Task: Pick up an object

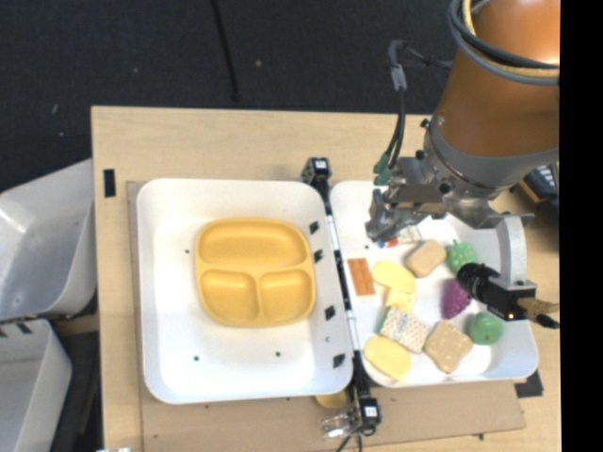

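My gripper [384,226] hangs low over the back left part of the right bin [513,365], under the big grey and orange arm. Just in front of it lie toy foods: an orange strip [360,276], a yellow piece [394,275], a tan bread-like piece [426,258], a purple grape bunch [456,298], a green piece [462,253], a green round one [486,328], a patterned cracker [404,327], a tan square [447,346] and a pale yellow lemon shape [387,357]. Nothing shows between the fingers.
The left bin [160,347] holds a yellow three-compartment plate [254,271]. A divider rail [337,271] with black clips runs between the bins. A black fixture [495,290] juts over the right bin's right side.
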Controlling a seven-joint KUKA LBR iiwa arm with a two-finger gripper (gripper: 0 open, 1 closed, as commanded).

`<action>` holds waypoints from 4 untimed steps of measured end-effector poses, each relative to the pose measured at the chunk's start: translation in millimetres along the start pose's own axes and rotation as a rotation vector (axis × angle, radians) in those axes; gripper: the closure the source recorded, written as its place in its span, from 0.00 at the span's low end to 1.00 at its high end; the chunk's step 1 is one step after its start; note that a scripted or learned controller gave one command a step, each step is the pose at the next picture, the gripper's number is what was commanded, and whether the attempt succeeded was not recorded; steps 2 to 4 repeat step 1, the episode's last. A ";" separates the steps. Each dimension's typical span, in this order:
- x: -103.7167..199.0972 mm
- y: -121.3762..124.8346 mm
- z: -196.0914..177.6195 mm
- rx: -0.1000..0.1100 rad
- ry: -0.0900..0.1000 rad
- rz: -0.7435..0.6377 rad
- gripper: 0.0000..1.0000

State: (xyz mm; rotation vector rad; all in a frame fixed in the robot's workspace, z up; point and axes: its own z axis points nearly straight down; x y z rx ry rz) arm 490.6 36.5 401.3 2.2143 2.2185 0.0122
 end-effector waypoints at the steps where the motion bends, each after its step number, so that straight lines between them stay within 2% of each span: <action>1: 48.6 -0.1 -23.7 0.007 0.000 -0.004 1.00; 4: 48.6 -0.1 -23.7 0.007 0.000 -0.004 1.00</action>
